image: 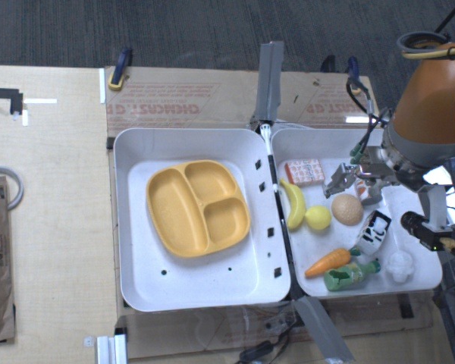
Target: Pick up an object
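Note:
My gripper [356, 187] hangs over the right bin [318, 139], its fingers spread open with nothing between them. A tan egg-shaped ball [347, 209] lies just below the fingertips. To its left sit a lemon [317, 218] and a banana [293, 205]. A red and white box [304, 172] lies behind the banana. Toward the front lie a carrot [327, 262] and a green bottle [352, 274]. A black and white pack [372, 232] sits to the right of the ball, and a clear crumpled piece [399, 266] rests near the right front corner.
The left bin [129, 203] holds a yellow divided plate [199, 207]. A grey divider post [270, 82] stands between the bins at the back. Cardboard [182, 97] lies behind the bins. The arm's orange band [436, 101] looms over the right bin's far right.

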